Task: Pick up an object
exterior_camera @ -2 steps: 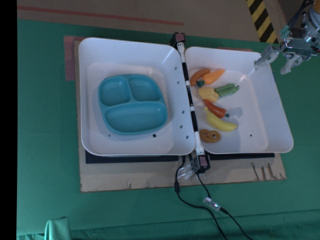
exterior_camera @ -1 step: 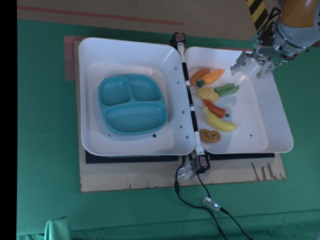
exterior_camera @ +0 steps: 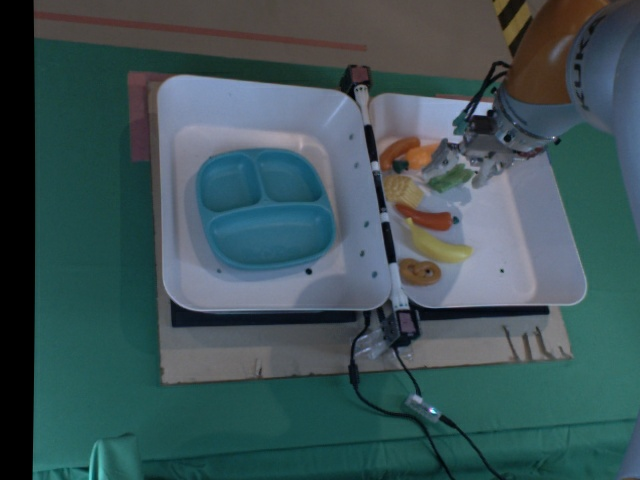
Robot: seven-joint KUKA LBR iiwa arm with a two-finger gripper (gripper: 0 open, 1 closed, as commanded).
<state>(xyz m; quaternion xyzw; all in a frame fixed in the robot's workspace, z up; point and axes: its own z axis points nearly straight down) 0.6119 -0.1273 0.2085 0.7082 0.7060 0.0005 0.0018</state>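
Gripper (exterior_camera: 465, 165) hangs over the right bin (exterior_camera: 545, 258), its fingers spread around a green pea pod (exterior_camera: 452, 178)

Both white bins (exterior_camera: 270, 103) look like smooth plastic w/ a soft shine. Blue plate (exterior_camera: 265, 208) in the bin at 9 o'clock: smooth plastic, a bit glossy. Toy foods, e.g. yellow banana (exterior_camera: 440, 246), look like shiny plastic. Brown board (exterior_camera: 300, 353) under the bins looks like rough cardboard. Green bench cover (exterior_camera: 90, 218) looks matt, like cloth. Arm (exterior_camera: 590, 48): smooth, glossy shell.
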